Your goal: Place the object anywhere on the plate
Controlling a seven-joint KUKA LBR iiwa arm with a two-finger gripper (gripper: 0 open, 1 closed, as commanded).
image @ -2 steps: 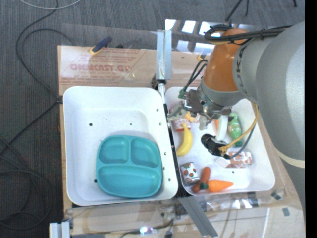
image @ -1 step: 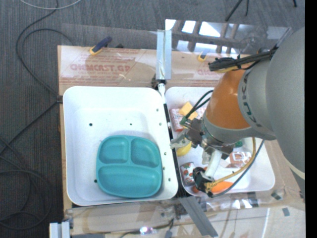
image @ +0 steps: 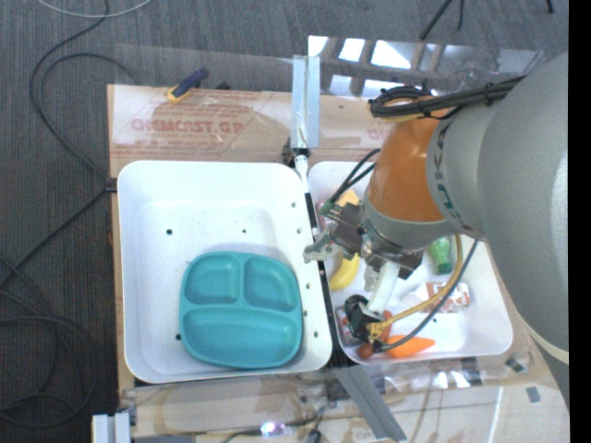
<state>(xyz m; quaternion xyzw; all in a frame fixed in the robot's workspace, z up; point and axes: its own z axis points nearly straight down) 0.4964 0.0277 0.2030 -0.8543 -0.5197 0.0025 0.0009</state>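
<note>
The pincer (image: 373,277) is down inside the right bin (image: 491,338), tucked under the arm's orange-banded wrist, and from here I cannot tell whether it is apart or together, nor whether anything is caught in it. The loose things all lie in that same bin around it: a yellow banana (image: 343,271) just beside it on the side toward the other bin, a green piece (image: 442,253) on its far side, partly under the arm, a red-and-white packet (image: 450,294) near that, and nearer the bench's front edge an orange carrot (image: 407,346) with a small red piece (image: 367,350) touching its tip. Which of them is meant for moving I cannot say. Well away from the pincer, across the shared wall, sits the left bin (image: 148,201) with the teal divided plate (image: 242,308) flat in its front half; the bin's white floor shows behind the plate. Both bins rest on a cardboard sheet (image: 208,123) printed in red, with a small blue-and-yellow thing (image: 187,83) lying at its back edge. A metal upright (image: 306,100) stands behind the gap between the bins. Beyond the bench is dark carpet (image: 55,247) with cables trailing over it.
</note>
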